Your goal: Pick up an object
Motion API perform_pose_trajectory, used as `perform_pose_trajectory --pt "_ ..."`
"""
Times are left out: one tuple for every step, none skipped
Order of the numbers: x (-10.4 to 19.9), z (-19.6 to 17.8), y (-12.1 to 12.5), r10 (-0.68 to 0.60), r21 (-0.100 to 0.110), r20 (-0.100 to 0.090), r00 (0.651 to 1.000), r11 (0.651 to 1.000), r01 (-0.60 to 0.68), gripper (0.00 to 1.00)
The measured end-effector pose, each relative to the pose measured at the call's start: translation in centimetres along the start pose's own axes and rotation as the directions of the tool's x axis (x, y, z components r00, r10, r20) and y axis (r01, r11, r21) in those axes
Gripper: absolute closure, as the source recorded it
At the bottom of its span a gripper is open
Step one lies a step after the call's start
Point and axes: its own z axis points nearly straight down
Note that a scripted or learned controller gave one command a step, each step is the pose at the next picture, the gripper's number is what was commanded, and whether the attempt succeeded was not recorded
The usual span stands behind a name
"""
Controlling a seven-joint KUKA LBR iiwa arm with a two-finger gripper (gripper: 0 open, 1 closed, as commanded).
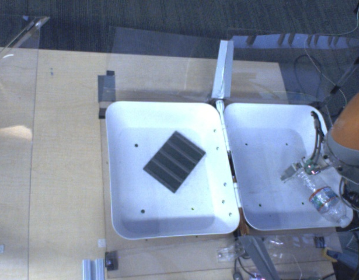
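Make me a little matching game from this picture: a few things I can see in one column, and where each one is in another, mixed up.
Things:
1. dark ribbed slab
2. clear plastic bottle
3. pincer
4. orange band

Places:
A. lying in the right bin, near its lower right corner
B. at the picture's right edge, above the wrist
C. lying in the middle of the left bin
D. over the right bin, just up and left of the bottle

Pairs: 1-C, 2-A, 3-D, 4-B
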Motion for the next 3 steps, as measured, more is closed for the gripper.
perform_pose_trajectory --pt "2.6 -8.0 9.0 0.048 0.012 -0.005 0.999 0.999 -0.048 1.00" --pt "3.8 -6.5 6.8 -0.217 0.014 -0.011 0.976 0.976 0.217 1.00" --pt "8.8 -9.9 11.0 -0.140 0.012 -0.009 0.990 0.990 0.140 1.00"
